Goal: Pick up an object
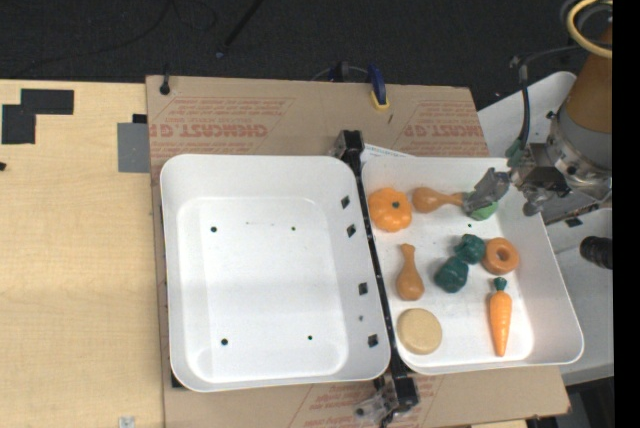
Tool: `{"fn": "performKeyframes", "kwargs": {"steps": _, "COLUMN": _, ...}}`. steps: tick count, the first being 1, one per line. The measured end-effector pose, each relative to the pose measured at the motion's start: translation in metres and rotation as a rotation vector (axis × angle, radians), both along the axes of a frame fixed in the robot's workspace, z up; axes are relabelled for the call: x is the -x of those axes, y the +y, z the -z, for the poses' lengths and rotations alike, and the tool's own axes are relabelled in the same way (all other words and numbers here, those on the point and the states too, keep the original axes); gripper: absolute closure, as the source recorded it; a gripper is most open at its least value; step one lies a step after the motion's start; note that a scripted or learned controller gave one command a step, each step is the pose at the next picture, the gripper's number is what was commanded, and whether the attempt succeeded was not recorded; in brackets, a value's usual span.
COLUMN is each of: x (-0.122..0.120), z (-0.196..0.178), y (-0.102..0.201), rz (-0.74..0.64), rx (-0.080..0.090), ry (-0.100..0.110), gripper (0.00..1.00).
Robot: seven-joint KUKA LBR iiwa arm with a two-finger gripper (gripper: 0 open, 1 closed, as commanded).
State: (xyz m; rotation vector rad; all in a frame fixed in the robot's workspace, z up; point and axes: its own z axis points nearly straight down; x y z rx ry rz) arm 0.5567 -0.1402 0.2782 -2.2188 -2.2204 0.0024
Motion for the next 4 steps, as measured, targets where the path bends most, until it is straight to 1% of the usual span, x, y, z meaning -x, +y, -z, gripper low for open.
{"fn": "performKeyframes", "kwargs": {"steps": 1, "x": -0.021, "z": 0.152, "y": 0.032, "rz": -0.002, "rx": -0.003, "ry": 0.011, "gripper": 0.0}}
{"fn": "performKeyframes", "kwargs": {"steps": 2, "x": -0.08, "z": 0.087, "y": 0.115, "rz": -0.009, "rx": -0.002, "ry": -0.009, "gripper": 0.0}}
{"fn": "performKeyframes", "kwargs": {"steps": 3, "x": -0.028, "z": 0.091, "y": 0.14, "rz": -0.001, "rx": -0.001, "ry": 0.005, "gripper": 0.0}}
{"fn": "performKeyframes", "kwargs": {"steps": 4, "x": -0.086, "z": 0.091, "y": 0.166, "rz": -0.001, "rx": 0.001, "ry": -0.004, "gripper": 0.0}}
